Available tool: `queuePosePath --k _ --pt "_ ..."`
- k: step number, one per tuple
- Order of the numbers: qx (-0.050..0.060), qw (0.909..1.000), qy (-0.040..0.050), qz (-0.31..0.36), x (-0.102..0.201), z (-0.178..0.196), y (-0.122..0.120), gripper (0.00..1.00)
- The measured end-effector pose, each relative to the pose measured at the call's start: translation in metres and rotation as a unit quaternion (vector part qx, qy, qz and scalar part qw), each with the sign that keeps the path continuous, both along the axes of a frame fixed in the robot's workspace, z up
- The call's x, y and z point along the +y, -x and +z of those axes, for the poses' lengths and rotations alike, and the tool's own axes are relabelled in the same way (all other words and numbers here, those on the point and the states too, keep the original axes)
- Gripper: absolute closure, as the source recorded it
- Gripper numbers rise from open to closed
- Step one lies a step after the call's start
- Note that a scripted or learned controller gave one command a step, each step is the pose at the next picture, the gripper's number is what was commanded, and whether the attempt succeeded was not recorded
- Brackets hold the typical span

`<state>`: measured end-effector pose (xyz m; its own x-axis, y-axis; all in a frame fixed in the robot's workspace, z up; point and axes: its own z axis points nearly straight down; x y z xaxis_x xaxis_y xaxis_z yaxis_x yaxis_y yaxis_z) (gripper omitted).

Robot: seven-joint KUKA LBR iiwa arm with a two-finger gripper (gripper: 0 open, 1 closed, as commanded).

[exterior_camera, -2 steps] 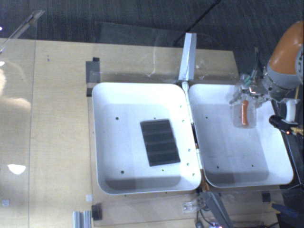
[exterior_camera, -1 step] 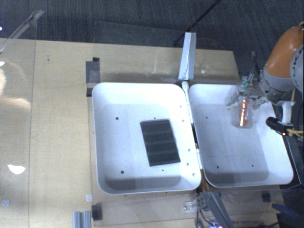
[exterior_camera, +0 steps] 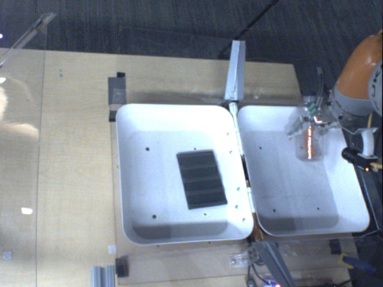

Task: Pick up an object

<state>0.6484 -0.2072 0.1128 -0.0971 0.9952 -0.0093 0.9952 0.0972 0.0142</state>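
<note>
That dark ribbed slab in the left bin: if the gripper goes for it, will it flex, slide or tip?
The dark ribbed slab lies flat with straight edges, so it is probably stiff rather than floppy. Lying so low, it is unlikely to tip or roll. On the smooth floor of the left bin, a push would likely slide it, and the fingers may find little edge to grip.

grey arm (exterior_camera: pixel 376 91), orange band (exterior_camera: pixel 358 73), black cables (exterior_camera: pixel 359 156)

A pale wooden bench (exterior_camera: pixel 72 160) stands on dark grey carpet (exterior_camera: pixel 149 11).
</note>
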Motion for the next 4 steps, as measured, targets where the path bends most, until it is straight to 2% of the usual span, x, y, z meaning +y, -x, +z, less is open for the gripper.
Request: queuePosePath --k 1,2,3,4 --pt "-0.011 0.9999 0.0017 0.012 -0.002 -0.001 0.006 0.00" --pt "0.000 0.9994 -0.0009 0.033 0.002 -0.021 0.029 0.00" --pt "-0.001 0.9994 -0.0015 0.034 0.003 -0.010 0.028 1.00" --pt "0.004 0.9998 -0.0038 -0.020 0.081 0.076 -0.022 1.00"
